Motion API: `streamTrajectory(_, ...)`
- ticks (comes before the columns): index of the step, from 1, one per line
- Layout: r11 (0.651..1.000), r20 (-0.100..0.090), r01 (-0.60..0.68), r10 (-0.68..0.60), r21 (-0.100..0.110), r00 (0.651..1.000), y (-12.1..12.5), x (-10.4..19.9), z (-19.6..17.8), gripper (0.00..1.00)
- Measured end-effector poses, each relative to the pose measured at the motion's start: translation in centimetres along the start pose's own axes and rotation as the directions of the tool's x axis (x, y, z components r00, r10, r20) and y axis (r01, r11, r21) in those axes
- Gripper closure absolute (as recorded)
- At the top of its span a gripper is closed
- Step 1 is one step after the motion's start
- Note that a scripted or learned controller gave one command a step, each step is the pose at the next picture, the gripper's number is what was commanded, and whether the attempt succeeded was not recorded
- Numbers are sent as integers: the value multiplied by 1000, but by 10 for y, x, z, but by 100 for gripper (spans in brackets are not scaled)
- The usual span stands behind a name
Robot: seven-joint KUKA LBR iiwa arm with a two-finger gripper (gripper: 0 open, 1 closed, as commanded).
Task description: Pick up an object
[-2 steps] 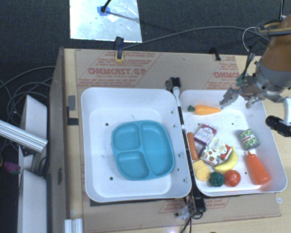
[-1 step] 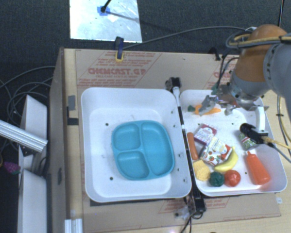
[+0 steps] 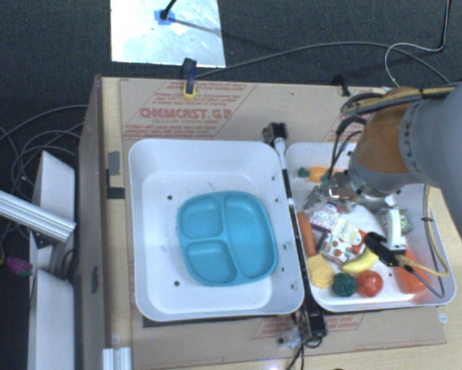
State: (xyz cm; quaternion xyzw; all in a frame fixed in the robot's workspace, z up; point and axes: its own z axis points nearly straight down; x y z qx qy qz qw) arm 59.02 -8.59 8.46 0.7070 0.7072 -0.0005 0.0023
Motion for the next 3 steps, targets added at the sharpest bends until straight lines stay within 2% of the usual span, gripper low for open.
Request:
streamTrajectory(1,1000,-3,4,-4,-1,1000,48,-12,-8,0)
streamTrajectory(2,1000,-10,6,-5,24,1000,75,-22,0,0)
streamTrajectory(3,999,-12,8,-8,36,1000,73,-22,-9,100)
